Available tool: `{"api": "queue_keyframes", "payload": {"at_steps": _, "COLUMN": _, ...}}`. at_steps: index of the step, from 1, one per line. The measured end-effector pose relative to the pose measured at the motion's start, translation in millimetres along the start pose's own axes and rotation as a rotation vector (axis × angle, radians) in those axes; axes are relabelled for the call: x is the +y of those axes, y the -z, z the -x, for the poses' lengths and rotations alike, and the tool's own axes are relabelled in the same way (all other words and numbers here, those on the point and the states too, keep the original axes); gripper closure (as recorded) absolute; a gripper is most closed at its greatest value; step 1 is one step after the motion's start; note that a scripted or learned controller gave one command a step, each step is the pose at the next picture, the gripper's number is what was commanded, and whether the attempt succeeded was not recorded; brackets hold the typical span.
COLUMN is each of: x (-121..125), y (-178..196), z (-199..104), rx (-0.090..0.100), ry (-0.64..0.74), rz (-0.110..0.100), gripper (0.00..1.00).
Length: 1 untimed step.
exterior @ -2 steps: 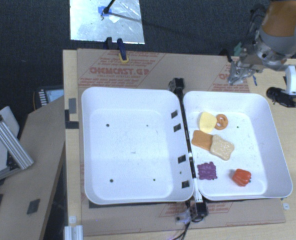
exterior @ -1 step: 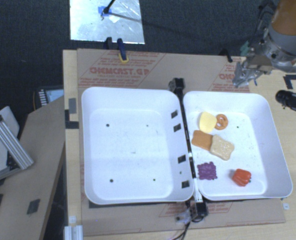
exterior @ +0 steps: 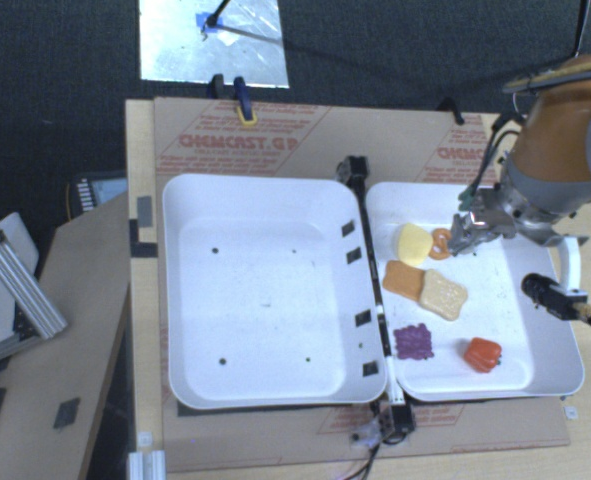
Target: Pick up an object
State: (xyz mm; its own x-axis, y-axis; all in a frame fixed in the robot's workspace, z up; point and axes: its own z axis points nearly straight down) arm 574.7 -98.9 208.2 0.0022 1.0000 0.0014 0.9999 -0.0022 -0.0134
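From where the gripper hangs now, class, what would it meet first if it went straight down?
Most likely the small orange piece right under the gripper, beside the yellow round item; depth is hard to judge from this slanted view.

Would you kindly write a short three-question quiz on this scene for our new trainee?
1. True or false: all the items lie in the right bin.
2. Which item lies nearest the gripper? A) purple piece B) orange ring C) red pepper
3. Fill in: the toast overlaps the edge of the ____ slab.

Key: 1 true; 2 B; 3 orange.
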Motion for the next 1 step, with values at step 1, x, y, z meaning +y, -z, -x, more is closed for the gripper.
{"api": "queue_keyframes", "payload": {"at_steps": 1, "x": -31.4, "y": 151.2, "z": -76.3, "rx": 0.0, "ry": 0.013, "rz": 0.025, "gripper": 1.0}}
